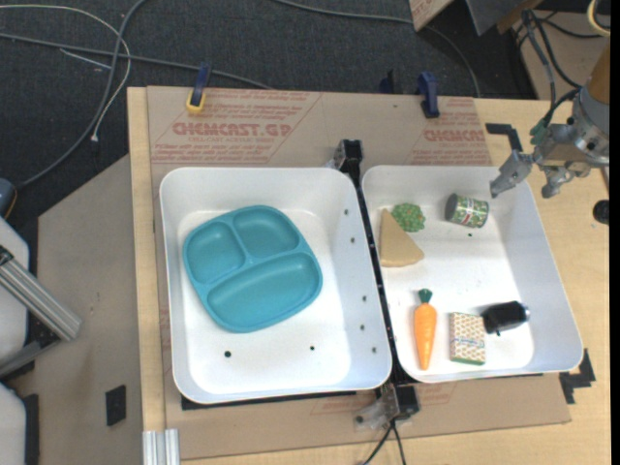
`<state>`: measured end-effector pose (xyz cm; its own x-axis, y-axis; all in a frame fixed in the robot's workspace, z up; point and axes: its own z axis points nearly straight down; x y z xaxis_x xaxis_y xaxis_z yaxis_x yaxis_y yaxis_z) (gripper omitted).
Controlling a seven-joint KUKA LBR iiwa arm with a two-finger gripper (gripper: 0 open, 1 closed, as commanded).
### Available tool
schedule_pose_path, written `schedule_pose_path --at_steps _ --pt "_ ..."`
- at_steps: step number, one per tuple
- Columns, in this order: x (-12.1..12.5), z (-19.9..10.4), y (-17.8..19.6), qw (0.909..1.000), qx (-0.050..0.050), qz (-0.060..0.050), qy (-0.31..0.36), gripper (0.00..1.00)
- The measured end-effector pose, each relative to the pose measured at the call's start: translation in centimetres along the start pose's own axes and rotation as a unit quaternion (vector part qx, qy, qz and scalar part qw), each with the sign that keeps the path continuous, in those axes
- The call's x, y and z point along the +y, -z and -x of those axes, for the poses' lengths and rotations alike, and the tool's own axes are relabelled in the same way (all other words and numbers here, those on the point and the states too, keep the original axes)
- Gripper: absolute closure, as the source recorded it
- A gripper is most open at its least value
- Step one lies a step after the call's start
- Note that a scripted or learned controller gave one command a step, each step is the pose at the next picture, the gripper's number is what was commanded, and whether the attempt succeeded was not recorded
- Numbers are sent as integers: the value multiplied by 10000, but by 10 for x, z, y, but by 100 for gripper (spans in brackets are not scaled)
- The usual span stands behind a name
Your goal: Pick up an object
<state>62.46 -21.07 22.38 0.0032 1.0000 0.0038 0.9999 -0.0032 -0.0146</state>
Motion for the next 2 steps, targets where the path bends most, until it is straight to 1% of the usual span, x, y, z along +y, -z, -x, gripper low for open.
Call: schedule_pose_path --at_steps 1,2 --pt "3 -1 9 10000 -17 72 18 0" --pt "-5 -2 -50 10000 -8 42 17 0"
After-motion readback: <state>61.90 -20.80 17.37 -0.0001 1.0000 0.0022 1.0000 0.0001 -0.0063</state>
